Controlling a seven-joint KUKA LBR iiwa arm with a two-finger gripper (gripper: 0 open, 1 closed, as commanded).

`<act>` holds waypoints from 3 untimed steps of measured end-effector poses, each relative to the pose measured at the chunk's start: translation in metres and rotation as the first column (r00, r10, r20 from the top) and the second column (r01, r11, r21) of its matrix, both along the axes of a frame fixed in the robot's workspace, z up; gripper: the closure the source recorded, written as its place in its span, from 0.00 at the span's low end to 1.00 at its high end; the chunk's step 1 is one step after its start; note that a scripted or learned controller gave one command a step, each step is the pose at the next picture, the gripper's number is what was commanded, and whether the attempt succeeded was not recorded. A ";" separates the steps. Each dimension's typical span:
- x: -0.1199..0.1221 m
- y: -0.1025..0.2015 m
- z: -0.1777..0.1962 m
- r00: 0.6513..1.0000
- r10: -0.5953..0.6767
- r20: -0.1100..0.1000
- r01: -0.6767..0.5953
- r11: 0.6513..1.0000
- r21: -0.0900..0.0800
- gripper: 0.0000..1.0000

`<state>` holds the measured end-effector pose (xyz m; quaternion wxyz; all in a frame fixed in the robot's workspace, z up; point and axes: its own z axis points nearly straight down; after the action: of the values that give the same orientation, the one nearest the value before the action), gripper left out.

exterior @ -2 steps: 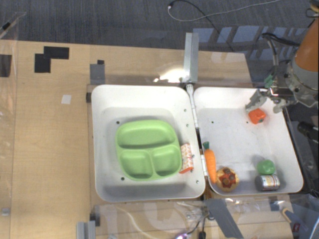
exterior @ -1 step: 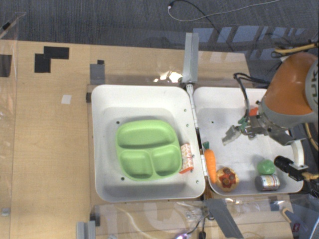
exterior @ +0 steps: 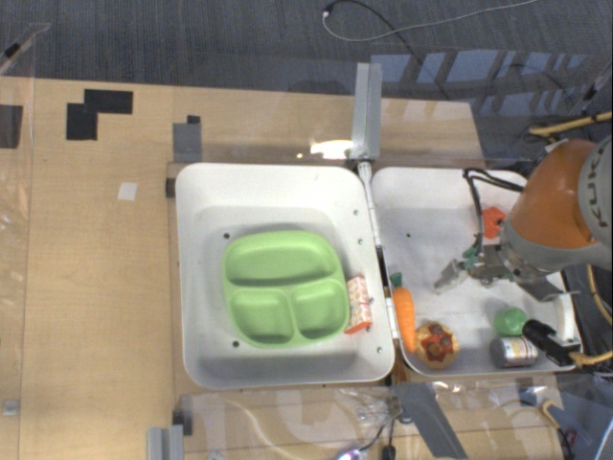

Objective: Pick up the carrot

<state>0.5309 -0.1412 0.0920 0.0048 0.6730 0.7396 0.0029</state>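
No text, label or number can be read anywhere.

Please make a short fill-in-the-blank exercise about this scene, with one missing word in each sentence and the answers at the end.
1. The carrot lies in the ______ bin, along its left wall.
2. The divided tray in the left bin is ______ in colour.
3. The tray has ______ compartments.
4. The claw hangs over the right bin, to the ______ of the carrot.

Answers: right; green; three; right
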 end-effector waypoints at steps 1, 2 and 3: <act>0.041 -0.013 0.034 0.992 0.129 -0.005 -0.129 0.992 0.001 0.00; 0.101 -0.030 0.051 0.911 0.413 -0.002 -0.413 0.911 -0.004 0.00; 0.047 0.079 0.095 0.888 0.460 -0.004 -0.460 0.888 -0.001 0.00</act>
<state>0.5777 -0.0627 0.1869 0.0033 0.4788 0.8779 0.0020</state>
